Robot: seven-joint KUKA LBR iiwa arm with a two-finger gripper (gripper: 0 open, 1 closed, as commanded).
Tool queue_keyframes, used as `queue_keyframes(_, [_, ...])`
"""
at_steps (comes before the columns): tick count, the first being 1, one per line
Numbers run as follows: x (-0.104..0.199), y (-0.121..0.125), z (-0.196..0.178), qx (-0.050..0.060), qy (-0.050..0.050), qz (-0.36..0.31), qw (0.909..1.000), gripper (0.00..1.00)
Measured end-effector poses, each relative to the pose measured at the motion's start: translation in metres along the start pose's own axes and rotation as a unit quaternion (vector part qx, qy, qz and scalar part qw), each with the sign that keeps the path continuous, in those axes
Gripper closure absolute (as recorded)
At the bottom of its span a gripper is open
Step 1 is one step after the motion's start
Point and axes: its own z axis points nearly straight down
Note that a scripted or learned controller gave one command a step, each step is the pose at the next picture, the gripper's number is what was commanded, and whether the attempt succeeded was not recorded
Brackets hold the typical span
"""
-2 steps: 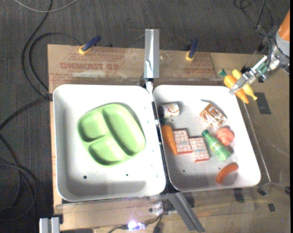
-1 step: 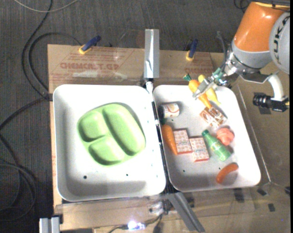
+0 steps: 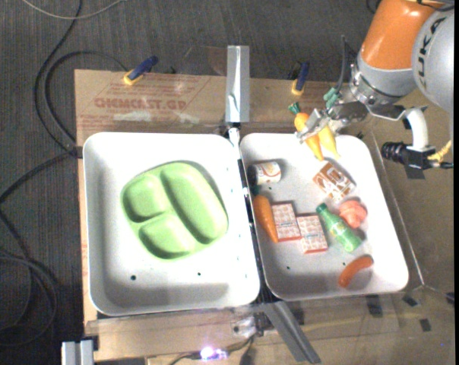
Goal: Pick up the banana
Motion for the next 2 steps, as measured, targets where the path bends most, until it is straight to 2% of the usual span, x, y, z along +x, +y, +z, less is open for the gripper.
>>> queue_keyframes(1, [0.05, 0.027, 0.009, 0.0, -0.001, -0.02, 0.9998, 1.0])
queue_keyframes(2, [0.098, 0.039, 0.01, 0.0, 0.0, -0.047, 0.9989, 1.0])
